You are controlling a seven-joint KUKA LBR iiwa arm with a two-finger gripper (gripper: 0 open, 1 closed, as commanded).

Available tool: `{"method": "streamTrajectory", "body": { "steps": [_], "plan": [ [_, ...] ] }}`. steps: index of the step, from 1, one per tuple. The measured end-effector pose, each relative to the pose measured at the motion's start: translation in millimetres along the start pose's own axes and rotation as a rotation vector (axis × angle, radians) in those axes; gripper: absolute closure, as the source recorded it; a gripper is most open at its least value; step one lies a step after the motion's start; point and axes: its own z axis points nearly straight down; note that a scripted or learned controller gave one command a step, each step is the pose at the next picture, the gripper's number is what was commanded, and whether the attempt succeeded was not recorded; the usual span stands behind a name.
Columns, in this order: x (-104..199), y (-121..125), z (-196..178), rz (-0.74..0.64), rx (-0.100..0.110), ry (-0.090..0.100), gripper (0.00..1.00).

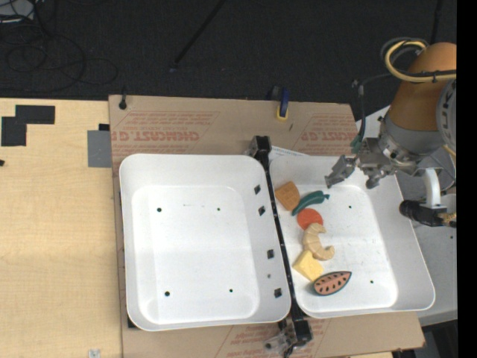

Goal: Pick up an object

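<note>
Six small toys lie clustered in the right bin [402, 274], near its left wall; my end effector [356, 171] hangs above the far edge, spread wide, gripping nothing.

Nearest, the green piece [311, 199] looks light, rigid, slick; I judge its narrow middle the best hold.

The grey arm [417, 114] reaches in from the right side of the scene, its orange band bulging at the upper right above the wrist. The wrist tilts down and leftward, ending in the two-finger gripper [355, 175], which hangs at the far right part of the scene. Its two dark fingers [337, 174] stand splayed apart, with nothing between them.
</note>
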Motion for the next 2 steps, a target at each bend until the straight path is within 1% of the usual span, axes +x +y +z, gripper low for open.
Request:
{"method": "streamTrajectory", "body": {
  "steps": [1, 2],
  "plan": [
    [63.1, -56.6, 99.4, -0.002, 0.011, 0.004, 0.00],
    [58.5, -53.5, 84.7, 0.005, 0.004, 0.001, 1.00]
  ]
}}
